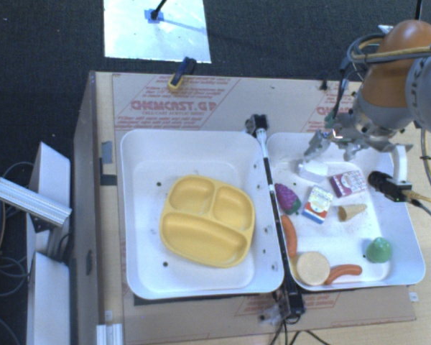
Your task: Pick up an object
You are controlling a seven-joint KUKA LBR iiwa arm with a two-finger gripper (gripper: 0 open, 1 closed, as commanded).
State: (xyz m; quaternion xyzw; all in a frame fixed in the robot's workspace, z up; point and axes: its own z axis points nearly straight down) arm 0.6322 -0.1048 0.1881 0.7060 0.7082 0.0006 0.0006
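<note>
Looking down from above, two white bins sit side by side on the counter (100, 214). The left bin (147, 157) holds a yellow plate (207, 220) with three sections. The plate lies flat near the middle of its bin.

The right bin (409, 254) holds many small things. A purple toy (287, 198) lies close to the wall between the bins. Just below it is a long orange carrot (289, 236). A small red and white box (317, 204) lies beside the purple toy, tilted. A dark red packet (348, 183) lies a little higher, near the middle of the bin. Near the box is a little cone (351, 211). A flat white block (314, 169) lies near the top of the bin. At the bottom of the bin is a round tan cookie (312, 267), and an orange sausage (343, 271) touches it on the right. A green ball-like toy (378, 249) sits near the right wall.

The grey and orange arm (399, 56) reaches in from the right. Its tool (337, 145) hangs over the top part of the right bin, just above the white block and the dark red packet. Its two fingers point down and look spread apart, with nothing between them. It is not touching any of the toys.
</note>
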